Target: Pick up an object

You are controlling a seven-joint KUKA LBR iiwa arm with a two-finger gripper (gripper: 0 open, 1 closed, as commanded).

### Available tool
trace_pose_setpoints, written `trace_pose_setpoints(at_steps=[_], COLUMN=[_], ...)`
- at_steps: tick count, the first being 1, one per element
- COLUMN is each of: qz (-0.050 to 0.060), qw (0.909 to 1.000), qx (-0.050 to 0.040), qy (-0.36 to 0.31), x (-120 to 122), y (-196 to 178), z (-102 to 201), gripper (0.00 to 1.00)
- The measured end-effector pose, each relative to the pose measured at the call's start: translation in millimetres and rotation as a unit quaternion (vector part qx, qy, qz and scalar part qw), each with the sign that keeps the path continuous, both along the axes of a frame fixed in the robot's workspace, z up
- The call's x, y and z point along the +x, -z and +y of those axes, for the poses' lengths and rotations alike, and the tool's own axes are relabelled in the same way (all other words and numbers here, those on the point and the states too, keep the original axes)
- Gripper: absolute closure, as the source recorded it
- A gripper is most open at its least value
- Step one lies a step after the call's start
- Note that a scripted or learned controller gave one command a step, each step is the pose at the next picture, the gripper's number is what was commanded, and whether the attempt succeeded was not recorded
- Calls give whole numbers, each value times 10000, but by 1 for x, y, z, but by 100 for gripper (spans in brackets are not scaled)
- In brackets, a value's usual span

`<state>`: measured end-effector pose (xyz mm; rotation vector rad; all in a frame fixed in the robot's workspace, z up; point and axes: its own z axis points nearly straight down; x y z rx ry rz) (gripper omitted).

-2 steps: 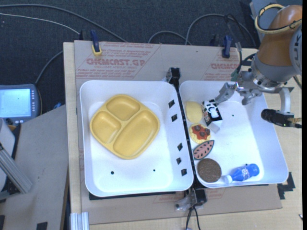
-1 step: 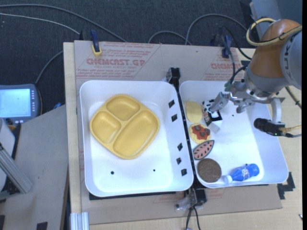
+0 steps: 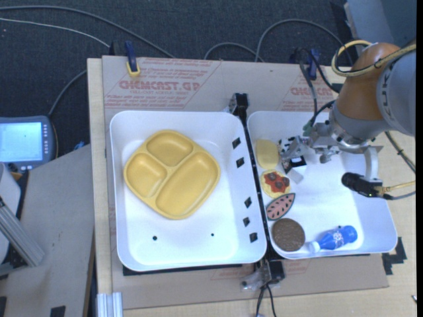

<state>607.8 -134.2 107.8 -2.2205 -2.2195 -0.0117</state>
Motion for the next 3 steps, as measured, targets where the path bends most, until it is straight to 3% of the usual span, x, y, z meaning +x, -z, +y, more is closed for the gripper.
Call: trace_pose_setpoints(at_steps=[1,2,3], qz=[-8,1,-8], qw=[10000,10000,10000], qx=[-27,-28,-35], qy=[-13,-7,-14], x=[3,2,6], y=[20,9,-48], z=[1,1,11], gripper=[0,100,100])
